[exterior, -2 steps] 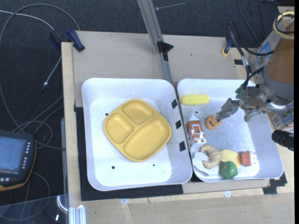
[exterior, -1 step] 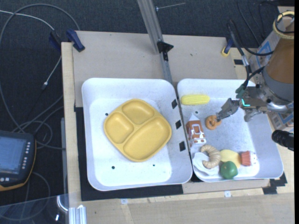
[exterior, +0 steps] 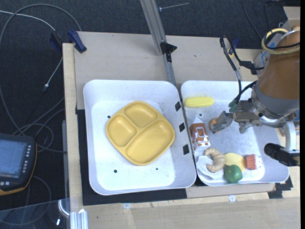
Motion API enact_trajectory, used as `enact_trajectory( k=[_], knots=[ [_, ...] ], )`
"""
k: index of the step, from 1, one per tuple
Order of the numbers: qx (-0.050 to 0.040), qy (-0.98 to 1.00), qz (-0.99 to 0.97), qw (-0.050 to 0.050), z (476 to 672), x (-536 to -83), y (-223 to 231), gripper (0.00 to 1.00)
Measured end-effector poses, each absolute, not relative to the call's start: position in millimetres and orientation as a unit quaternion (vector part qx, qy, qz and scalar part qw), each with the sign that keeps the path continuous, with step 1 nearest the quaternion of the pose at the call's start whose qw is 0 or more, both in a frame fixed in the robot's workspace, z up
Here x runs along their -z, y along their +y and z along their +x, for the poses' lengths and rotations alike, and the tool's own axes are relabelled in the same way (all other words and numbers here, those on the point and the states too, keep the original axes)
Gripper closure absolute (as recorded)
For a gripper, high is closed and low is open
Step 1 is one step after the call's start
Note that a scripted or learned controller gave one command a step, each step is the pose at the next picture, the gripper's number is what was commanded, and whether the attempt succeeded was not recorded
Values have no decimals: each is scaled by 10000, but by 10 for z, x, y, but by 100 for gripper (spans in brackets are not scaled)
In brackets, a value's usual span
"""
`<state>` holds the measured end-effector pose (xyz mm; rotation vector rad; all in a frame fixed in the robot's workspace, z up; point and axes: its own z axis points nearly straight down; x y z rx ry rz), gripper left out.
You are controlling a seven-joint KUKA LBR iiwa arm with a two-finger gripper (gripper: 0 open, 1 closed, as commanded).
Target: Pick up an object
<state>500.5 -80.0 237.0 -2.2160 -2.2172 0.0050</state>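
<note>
Arm enters from right edge of frame, body cut off there; orange band hides part of right bin far wall. Gripper over right bin centre, fingers clenched on small orange-brown object, too blurred to identify. Corn cob upper left of that bin. Small red-white box just left of gripper. White plate at lower edge carries croissant, lemon, green ball, orange piece. Yellow divided plate in left bin.
</note>
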Motion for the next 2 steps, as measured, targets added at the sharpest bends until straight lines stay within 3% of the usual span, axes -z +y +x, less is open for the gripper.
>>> enact_trajectory(
  k=[2],
  knots=[
    [-22,-7069,-7072,44,4993,-1285,-859,0]
  ],
)
